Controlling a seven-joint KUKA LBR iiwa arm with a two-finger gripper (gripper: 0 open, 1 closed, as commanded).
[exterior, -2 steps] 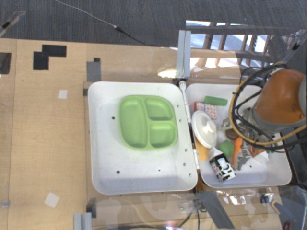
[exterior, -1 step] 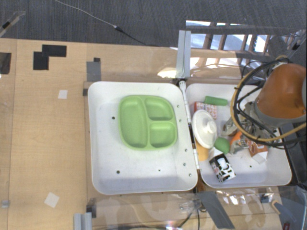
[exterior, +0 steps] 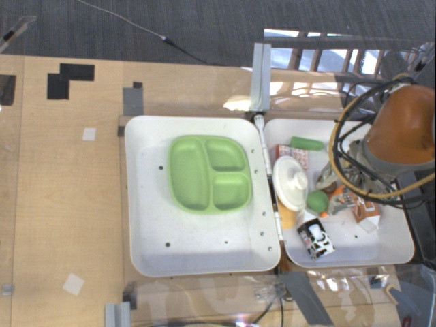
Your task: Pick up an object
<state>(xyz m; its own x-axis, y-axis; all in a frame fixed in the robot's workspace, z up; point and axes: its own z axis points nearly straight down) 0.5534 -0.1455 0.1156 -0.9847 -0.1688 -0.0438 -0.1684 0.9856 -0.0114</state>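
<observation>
Beside the white lid point(exterior: 291, 182) in the right bin point(exterior: 381, 254), a black-and-white printed carton point(exterior: 315, 238), writing unreadable; hand point(exterior: 344, 195) state untellable.

I see 2 white bins point(exterior: 146, 251); the left holds a light green divided plate point(exterior: 208, 174). In the right I see a white lid point(exterior: 291, 182), a green ball point(exterior: 317, 201) and a black-and-white patterned box point(exterior: 315, 238).

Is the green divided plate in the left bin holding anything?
Empty. All three compartments of the green divided plate show bare green; it lies flat in the left bin.
</observation>
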